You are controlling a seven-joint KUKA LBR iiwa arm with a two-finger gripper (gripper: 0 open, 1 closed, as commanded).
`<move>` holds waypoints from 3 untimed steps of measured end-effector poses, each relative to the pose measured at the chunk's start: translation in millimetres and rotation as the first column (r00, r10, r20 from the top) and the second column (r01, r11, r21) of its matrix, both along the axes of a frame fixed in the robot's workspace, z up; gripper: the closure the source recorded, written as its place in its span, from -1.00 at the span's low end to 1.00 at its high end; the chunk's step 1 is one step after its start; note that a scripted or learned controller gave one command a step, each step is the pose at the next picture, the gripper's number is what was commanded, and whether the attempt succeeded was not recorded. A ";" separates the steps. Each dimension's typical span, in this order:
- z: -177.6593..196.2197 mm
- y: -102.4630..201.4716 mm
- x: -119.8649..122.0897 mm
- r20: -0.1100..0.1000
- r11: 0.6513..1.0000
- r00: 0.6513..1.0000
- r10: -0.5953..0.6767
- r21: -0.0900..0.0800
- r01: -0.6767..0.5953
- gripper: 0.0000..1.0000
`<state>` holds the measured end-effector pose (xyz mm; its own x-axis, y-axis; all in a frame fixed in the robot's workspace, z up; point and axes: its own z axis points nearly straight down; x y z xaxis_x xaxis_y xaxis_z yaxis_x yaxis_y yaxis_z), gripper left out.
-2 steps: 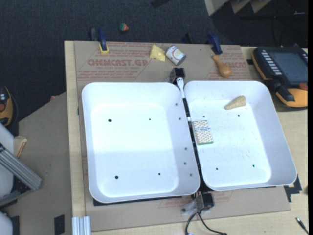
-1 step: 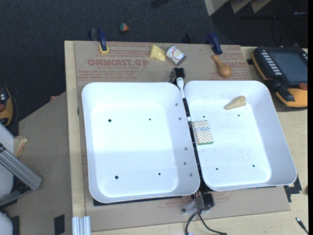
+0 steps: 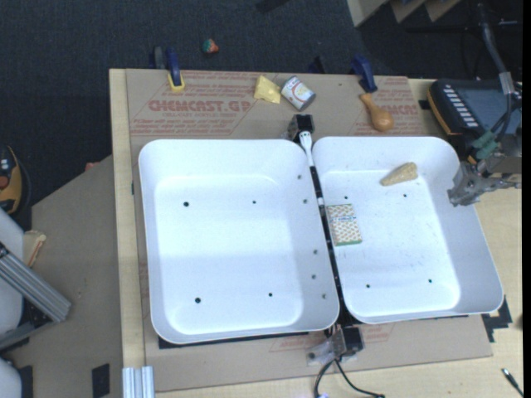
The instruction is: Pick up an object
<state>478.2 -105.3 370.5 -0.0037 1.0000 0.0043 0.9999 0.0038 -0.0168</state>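
The right bin (image 3: 465, 255) holds two objects. A tan, wedge-shaped piece (image 3: 399, 174) lies near its far right corner. A small flat rectangular pad with a dotted pattern (image 3: 343, 224) lies against its left wall. My gripper (image 3: 466, 191) hangs at the right bin's right rim, level with the tan piece and a short way to its right. Nothing shows between it and either object.
The left bin (image 3: 166, 181) stands beside the right one. Beyond the bins lie a yellow chunk (image 3: 267, 90), a small box (image 3: 298, 93) and a wooden pear-shaped piece (image 3: 377, 114). Blue clamps (image 3: 173, 69) grip the board's far edge. A black device (image 3: 456, 106) sits at the far right.
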 end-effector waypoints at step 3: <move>-64.8 123.0 73.2 -0.001 1.000 1.000 0.001 -0.003 -0.001 1.00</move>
